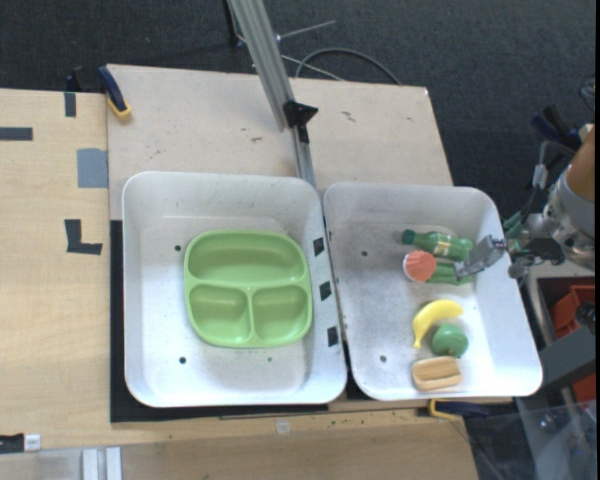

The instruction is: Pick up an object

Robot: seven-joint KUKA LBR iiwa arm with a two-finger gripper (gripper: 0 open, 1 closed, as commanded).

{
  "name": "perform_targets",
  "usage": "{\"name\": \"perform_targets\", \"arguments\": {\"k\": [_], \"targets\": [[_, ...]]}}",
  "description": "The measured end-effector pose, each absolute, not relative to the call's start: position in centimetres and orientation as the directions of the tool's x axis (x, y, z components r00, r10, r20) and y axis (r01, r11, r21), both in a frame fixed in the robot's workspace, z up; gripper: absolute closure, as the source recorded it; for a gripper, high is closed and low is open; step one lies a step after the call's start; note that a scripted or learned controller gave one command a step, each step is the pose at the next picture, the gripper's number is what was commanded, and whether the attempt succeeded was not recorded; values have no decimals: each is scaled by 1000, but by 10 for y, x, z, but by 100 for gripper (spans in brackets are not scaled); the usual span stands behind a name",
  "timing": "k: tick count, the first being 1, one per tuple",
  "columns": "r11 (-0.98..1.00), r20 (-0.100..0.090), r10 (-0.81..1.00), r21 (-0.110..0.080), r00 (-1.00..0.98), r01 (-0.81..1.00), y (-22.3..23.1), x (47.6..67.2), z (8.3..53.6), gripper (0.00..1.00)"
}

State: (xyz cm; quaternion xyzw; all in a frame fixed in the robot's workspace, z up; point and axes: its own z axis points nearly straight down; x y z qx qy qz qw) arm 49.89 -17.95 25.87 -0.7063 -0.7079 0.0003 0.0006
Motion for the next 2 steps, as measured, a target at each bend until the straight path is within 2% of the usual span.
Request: {"name": "perform_targets", "arguments": {"k": [1,2], "targets": [[2,0,1000,-1,-2,1000,-180,499,259,0],[0,2,1000,-7,0,1000,-181,489,201,0]]}}
